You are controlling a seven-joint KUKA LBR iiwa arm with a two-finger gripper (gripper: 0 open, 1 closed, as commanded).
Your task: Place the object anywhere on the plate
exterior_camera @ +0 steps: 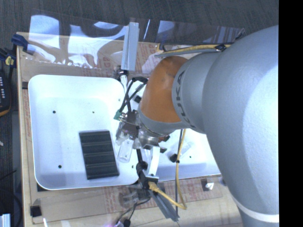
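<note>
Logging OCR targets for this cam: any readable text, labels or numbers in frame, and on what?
"UKA", vertical grey letters, the start cut off, on the arm beside its orange band.
Faint reddish print on the bench below the bins: too blurred to read.
Dark ridged plate: no text.

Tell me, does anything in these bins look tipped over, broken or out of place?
Nothing stands out. The dark ridged plate lies flat in the left bin, slightly turned against the bin's edges. The gripper hangs beside it, near the divide between the bins. No spill or damage visible.
</note>
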